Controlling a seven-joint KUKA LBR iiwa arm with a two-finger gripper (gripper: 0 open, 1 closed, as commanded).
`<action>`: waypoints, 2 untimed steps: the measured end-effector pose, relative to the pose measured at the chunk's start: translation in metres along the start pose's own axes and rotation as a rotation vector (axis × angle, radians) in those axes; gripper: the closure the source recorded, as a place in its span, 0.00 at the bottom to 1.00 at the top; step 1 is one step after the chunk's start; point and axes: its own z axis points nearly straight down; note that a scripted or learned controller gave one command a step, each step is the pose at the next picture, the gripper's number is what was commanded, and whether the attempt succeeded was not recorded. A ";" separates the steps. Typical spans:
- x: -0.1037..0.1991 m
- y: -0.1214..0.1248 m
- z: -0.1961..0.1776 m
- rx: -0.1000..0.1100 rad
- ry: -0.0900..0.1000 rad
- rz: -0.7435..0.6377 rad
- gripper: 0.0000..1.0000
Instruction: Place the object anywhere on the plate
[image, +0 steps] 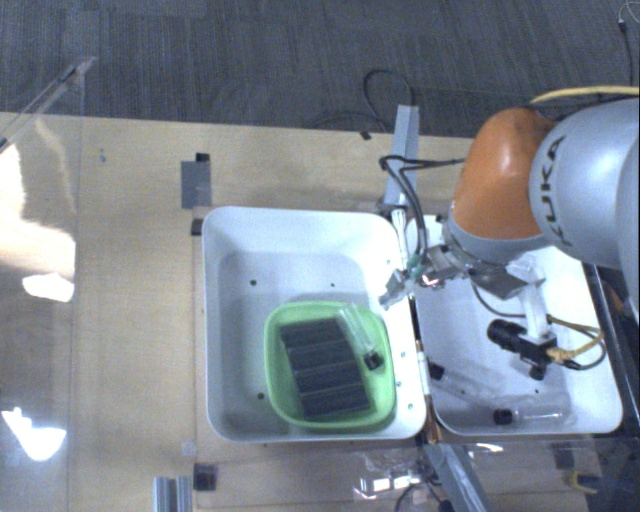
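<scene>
Lower centre of frame: left bin (230, 330) holds green plate (377, 400) in its lower right part, rim close to bin's bottom and right walls. Dark ribbed object (322, 368) lies flat on plate; small clear item with black end (366, 350) at plate's upper right. Bare bin floor upper left. Right bin (590, 395): small black parts, clear tube. Gripper (400, 285) over divider between bins, above plate's upper right; arm (560, 185) enters from upper right. Finger state: cannot tell.

Dark ridged object (322, 368) on green plate (276, 380), left bin (225, 330).
</scene>
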 end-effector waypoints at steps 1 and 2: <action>-0.063 0.018 -0.017 -0.003 -0.003 -0.016 0.00; -0.135 0.063 -0.109 -0.006 -0.005 -0.026 0.00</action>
